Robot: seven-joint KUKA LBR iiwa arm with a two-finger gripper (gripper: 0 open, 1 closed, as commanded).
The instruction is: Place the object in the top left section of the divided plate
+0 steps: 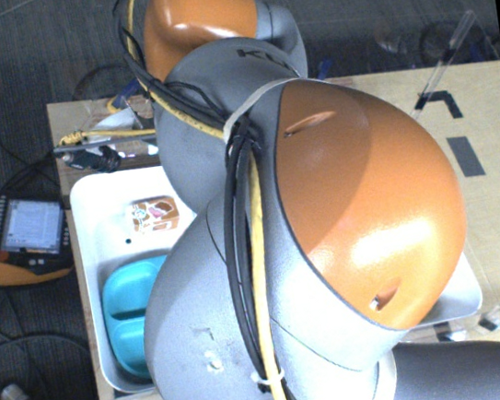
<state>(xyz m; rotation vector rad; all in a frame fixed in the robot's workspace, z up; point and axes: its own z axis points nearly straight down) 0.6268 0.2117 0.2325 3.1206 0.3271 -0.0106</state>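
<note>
How my grip stood I could not tell, for my own arm, grey with its orange shells, lay across the middle and blocked most of both bins. At nine o'clock of it the white bin held the blue divided plate, partly hidden under my elbow. The small brown-and-white object lay on the bin floor near the plate's twelve o'clock, not on it.
</note>
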